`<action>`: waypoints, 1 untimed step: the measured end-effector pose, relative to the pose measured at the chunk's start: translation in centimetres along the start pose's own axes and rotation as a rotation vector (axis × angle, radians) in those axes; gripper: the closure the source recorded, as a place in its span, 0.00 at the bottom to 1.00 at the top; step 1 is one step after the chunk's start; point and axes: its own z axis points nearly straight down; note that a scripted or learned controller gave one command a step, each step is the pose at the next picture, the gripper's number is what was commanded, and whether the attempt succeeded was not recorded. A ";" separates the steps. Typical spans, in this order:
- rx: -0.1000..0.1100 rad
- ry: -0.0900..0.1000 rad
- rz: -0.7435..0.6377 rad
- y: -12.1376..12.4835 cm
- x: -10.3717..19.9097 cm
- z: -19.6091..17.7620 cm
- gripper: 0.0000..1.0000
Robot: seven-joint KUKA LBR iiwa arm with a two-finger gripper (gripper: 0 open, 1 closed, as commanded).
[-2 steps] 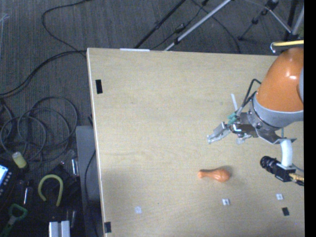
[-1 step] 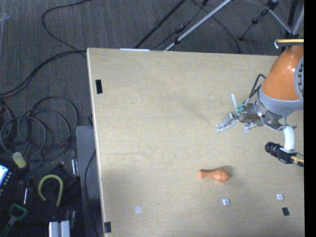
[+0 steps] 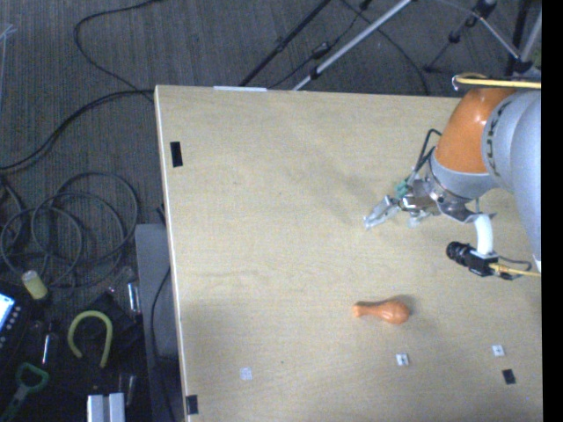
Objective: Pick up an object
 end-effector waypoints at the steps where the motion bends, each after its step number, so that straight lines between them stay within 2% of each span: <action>1: -0.001 0.000 -0.066 2.9 4.1 -0.1 0.00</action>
